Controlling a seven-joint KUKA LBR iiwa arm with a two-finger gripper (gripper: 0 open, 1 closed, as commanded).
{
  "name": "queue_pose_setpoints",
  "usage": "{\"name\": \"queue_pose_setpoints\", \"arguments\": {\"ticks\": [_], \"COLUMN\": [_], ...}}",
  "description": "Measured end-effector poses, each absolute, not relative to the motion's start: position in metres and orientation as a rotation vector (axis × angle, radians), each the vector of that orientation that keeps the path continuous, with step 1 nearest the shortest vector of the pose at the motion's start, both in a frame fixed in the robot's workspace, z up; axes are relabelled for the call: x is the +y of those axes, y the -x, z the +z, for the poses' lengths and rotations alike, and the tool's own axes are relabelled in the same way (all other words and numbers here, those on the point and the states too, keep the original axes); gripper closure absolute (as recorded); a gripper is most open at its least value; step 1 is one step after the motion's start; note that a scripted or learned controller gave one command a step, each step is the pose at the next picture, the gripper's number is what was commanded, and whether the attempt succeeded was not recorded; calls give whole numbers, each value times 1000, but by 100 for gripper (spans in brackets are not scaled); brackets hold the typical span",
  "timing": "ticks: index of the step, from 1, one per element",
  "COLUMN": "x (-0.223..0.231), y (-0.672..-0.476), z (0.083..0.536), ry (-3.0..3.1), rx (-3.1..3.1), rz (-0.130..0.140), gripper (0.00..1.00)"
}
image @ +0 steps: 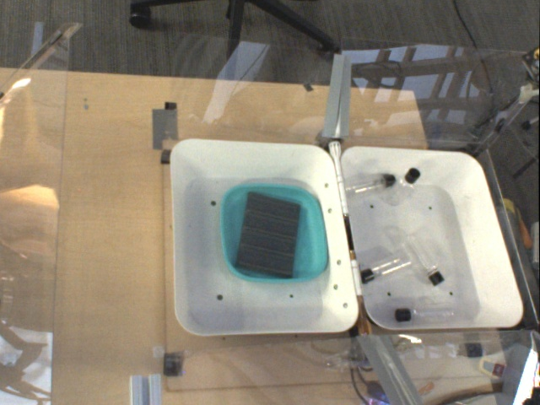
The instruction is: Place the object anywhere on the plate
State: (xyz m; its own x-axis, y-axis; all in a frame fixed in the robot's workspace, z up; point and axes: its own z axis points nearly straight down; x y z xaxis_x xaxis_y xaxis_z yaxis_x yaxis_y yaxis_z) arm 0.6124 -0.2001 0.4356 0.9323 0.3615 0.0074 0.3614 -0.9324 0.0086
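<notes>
Where the left bin point(190, 251) sits, a dark block point(268, 234) rests on the teal plate point(314, 226).

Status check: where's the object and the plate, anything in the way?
Dark ridged block lying on teal plate, left bin. Clear tubes scattered in right bin. Nothing obstructing plate.

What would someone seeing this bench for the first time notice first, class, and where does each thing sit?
The eye goes first to the teal plate in the middle of the left bin, with a dark ribbed rectangular block lying flat on it. Next come the clear tubes with black caps scattered across the right bin.
</notes>
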Motion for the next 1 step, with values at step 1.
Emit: {"name": "queue_pose_setpoints", "arguments": {"ticks": [1], "x": [-205], "y": [-579], "z": [435], "ry": [-3118], "rx": [328], "rz": [15], "gripper": [0]}}
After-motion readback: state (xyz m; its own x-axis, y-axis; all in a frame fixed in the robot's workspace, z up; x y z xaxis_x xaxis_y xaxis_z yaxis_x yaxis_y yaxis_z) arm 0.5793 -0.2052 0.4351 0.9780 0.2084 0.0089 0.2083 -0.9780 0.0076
